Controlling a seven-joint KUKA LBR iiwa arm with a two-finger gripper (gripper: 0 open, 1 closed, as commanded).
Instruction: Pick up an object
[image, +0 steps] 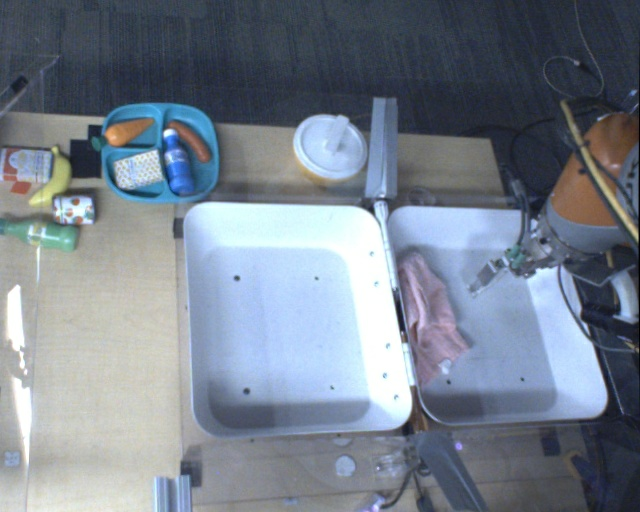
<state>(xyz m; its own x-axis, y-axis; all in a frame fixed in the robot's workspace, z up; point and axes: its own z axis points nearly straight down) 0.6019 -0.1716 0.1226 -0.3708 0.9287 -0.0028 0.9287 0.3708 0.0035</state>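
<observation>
**Jaws hang over right bin, pink cloth lies apart**

The jaws of the grey two-finger gripper (487, 276) hang low over the shallow white right-hand bin (575, 400), in its upper middle, and nothing sits between them; whether they are spread or closed cannot be told at this size. The grey arm with the orange band (590, 185) reaches in from the right edge, its wrist above the bin's upper right corner. A crumpled pink cloth (430, 315) lies on the bin floor along the left wall, well to the left of and below the gripper, not touching it. The shallow white left-hand bin (215, 400) sits just beside, the two separated by a narrow divider. Behind the bins on the pale wooden tabletop (100, 350) stands a round white lidded cup with a yellow rim (330, 148). At far left rests a blue compartment tray (205, 150) holding an orange carrot-shaped toy (130, 131), a blue bottle (178, 163) and other small items. Near it lie a yellow banana (55, 175), a small printed can (74, 209) and a green bottle on its side (40, 234).
</observation>
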